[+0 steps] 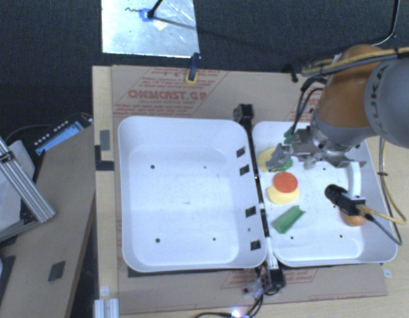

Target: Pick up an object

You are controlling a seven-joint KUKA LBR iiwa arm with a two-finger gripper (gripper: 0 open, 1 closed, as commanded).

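Reaching from right, arm (363,111) low over right bin (323,238), state of jaws unclear.

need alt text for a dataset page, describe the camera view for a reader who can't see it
The robot's gripper is over the right bin, next to a yellow piece near its left wall. That bin also holds a round yellow object with a red top and a green block; the left bin stands alongside.

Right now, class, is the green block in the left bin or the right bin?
In the right bin: the green block lies on its floor, beside the red-topped yellow piece.
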